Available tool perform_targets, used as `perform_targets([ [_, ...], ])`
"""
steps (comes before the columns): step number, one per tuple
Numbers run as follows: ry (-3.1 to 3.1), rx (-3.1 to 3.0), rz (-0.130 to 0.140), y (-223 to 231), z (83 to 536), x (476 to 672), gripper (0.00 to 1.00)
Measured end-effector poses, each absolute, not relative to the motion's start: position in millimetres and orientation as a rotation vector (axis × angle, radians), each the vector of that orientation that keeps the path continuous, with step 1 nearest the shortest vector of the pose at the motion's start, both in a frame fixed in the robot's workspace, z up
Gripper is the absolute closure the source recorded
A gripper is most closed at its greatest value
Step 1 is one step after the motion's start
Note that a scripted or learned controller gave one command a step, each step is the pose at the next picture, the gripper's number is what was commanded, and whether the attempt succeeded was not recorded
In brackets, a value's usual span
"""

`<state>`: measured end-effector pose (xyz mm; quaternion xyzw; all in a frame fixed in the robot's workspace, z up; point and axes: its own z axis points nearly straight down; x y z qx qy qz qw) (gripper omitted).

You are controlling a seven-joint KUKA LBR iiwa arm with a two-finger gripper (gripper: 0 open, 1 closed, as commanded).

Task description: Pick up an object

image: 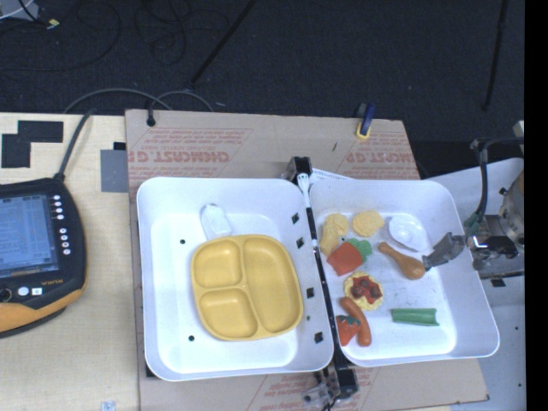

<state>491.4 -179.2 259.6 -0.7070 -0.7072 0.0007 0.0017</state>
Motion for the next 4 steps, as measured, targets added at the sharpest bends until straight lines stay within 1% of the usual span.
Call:
perform_targets([
  [1, -2.237, -2.225, -0.015, -123.6, 494.2, 494.4, 0.0],
  [2, -2.214, -2.204, 0.019, -32.7, 251.9, 478.5, 0.0],
  [3, -2.211, -2.223, 0.008, -38.5, 269.9, 480.5, 1.0],
  [4, -2.218, -2.214, 0.008, -9.2, 220.7, 474.5, 1.0],
])
